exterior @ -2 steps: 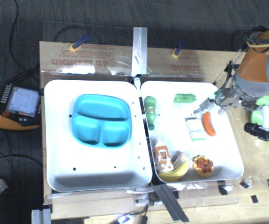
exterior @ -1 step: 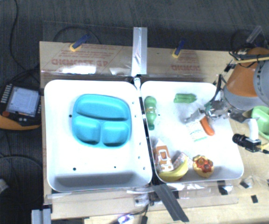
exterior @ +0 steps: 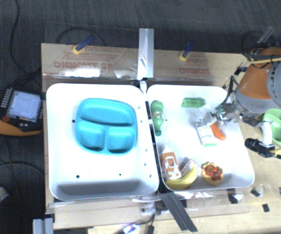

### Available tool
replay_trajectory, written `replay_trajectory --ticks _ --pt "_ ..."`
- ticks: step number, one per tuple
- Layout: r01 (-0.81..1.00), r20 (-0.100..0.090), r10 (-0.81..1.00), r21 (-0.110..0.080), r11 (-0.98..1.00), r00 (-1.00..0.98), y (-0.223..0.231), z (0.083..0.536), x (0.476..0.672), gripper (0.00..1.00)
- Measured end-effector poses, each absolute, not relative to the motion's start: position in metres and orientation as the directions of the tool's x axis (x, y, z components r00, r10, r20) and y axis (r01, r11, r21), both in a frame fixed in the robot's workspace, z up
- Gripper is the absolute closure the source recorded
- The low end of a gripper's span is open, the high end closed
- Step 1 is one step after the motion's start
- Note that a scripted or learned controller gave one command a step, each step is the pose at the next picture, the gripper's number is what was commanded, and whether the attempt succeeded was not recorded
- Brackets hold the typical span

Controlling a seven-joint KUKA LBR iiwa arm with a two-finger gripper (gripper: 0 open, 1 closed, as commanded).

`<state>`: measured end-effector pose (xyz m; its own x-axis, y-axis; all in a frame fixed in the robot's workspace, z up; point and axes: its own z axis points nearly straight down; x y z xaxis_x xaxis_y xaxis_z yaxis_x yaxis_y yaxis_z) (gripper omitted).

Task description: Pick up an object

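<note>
Carrot (exterior: 219, 131), small and orange, lies beside a white packet (exterior: 206, 132) near the right bin's (exterior: 238, 177) right wall, and looks the likely target. Tool (exterior: 222, 115) sits low just above it; how it is set I cannot tell. Judged so, the reach is in hand, and the next move calls for a clean close on one item alone. Left bin (exterior: 62, 179) holds a blue tray (exterior: 105, 125). Tabletop is pale board over dark carpet.
</note>
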<state>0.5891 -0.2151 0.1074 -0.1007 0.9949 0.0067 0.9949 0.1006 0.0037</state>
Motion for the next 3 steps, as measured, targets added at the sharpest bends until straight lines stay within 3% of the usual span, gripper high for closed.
replay_trajectory --ticks 1,2,3 --pt "1.000 0.000 1.000 -0.004 0.019 -0.019 -0.154 0.191 0.577 1.00" --pt "1.000 0.000 1.000 -0.004 0.019 -0.019 -0.154 0.191 0.577 0.00" --pt "0.995 -0.001 0.995 -0.005 -0.100 0.100 -0.197 0.129 0.621 0.00"
